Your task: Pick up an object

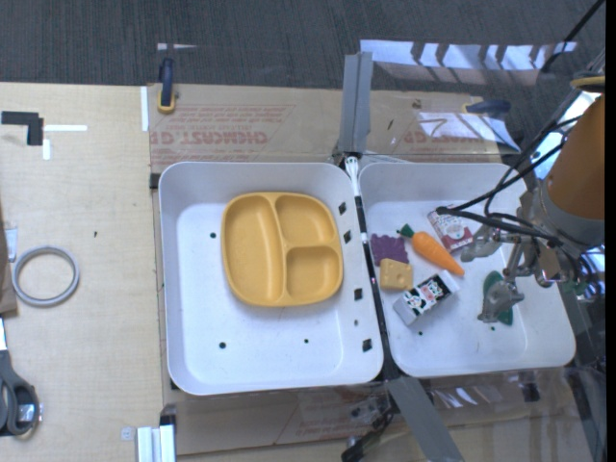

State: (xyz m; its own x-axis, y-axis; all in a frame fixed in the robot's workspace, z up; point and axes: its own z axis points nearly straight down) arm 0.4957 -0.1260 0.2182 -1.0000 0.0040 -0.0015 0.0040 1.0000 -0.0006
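In the right bin (pixel 539 349) my gripper (pixel 497 306) hangs low over the right part of the floor. A small green object (pixel 492 280) peeks out from beside and under it, mostly hidden by it. Whether the gripper touches the green object is not visible. To its left lie an orange carrot (pixel 436 252), a red and white packet (pixel 450 227), a black and white carton (pixel 424 297), a yellow cheese-like block (pixel 395 274) and a purple piece (pixel 389 248).
The left bin (pixel 192 335) holds a yellow divided plate (pixel 282 248). A grey divider with black clips runs between the bins. Black cables trail from the arm (pixel 577 176) over the right bin's upper right. A tape ring (pixel 43 275) and scissors lie on the bench at the left.
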